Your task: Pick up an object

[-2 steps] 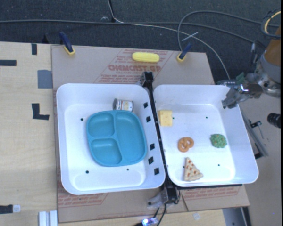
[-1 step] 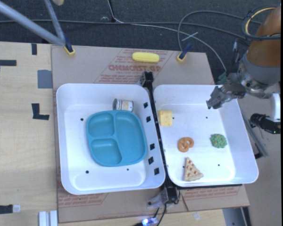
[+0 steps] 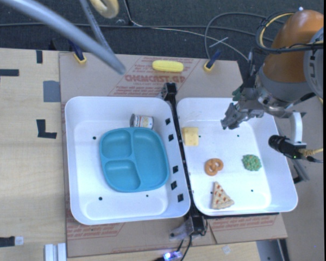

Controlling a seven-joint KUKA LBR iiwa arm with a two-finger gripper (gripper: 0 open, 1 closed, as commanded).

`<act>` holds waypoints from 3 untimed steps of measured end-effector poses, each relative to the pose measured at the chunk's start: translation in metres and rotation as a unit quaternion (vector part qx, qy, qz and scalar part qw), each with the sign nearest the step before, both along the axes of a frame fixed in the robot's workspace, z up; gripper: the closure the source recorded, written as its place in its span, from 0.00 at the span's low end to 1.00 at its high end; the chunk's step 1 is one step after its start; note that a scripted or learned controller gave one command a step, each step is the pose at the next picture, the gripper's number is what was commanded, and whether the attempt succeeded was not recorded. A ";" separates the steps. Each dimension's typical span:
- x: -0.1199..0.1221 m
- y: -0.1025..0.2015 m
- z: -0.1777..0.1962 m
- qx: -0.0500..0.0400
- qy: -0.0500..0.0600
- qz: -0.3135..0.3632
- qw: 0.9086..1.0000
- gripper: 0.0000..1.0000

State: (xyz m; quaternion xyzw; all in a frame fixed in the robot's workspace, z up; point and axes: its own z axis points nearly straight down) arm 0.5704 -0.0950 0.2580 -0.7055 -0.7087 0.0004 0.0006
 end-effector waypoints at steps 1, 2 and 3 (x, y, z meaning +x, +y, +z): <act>-0.014 0.053 -0.016 0.000 0.001 0.000 1.000 1.00; -0.028 0.113 -0.016 0.000 0.001 0.001 1.000 1.00; -0.029 0.163 -0.014 0.000 0.000 0.001 1.000 1.00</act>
